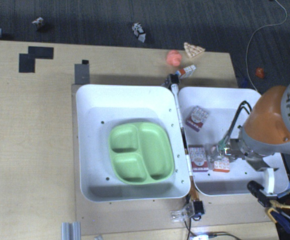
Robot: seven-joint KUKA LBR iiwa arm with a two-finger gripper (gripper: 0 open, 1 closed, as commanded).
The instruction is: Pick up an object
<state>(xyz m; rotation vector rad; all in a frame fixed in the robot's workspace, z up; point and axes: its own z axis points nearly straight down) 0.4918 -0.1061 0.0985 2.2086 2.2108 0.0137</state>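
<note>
packets (199, 157) lie flat on the right bin (245, 181) floor, small, white with red print, one just beside the next. gripper (220, 151) is low over them, at the grasp step; whether its jaws are apart, i cannot tell. next it needs a firm close, then a lift.

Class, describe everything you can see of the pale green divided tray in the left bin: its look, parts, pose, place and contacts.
The pale green divided tray looks like smooth moulded plastic, a rounded square with raised ridges splitting it into three compartments: two smaller ones on its left and one long one on its right. It lies flat and open side up on the floor of the left white bin, slightly rotated, roughly central. Nothing rests in it, and it touches only the bin floor.
</note>
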